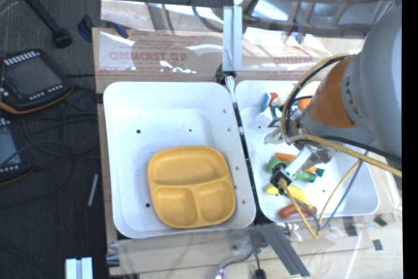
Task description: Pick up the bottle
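My gripper (275, 136) hangs low over the middle of the right bin (366, 196), below the orange band of the arm (333, 101). Around and under it lie several small things: a blue piece (266, 101) near the bin's back left, an orange stick (285, 157), a green piece (307, 174), a yellow piece (295, 193) and a red-orange piece (292, 210) towards the front. A pale shape (264, 118) lies beside the blue piece; I cannot tell whether it is the bottle. The arm hides much of the bin's right half.
The left bin (130, 108) holds a yellow divided plate (191, 185) in its front half. A metal divider (239, 134) separates the two bins. Clear panels (163, 42) stand along the back. Yellow cables (339, 196) loop over the right bin's front.
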### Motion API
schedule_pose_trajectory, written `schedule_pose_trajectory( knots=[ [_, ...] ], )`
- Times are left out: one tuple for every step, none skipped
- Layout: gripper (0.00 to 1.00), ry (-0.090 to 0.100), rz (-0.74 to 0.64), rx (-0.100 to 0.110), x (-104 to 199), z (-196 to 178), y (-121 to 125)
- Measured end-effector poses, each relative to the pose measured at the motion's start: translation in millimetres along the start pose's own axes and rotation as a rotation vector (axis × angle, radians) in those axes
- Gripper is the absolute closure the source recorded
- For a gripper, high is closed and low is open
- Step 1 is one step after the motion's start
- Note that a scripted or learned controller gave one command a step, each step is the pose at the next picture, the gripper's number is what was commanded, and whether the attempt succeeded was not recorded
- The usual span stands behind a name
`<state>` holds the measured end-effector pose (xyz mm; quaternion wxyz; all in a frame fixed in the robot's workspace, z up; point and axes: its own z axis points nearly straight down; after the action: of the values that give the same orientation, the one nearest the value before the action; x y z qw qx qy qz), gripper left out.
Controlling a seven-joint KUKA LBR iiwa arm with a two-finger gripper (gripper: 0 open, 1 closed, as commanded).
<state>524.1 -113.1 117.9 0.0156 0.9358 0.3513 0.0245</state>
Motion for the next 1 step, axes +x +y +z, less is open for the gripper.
schedule_pose_trajectory(
  knots=[
    [0.0,0.013,0.2,-0.017,-5.1,3.9,15.5]
  ],
)
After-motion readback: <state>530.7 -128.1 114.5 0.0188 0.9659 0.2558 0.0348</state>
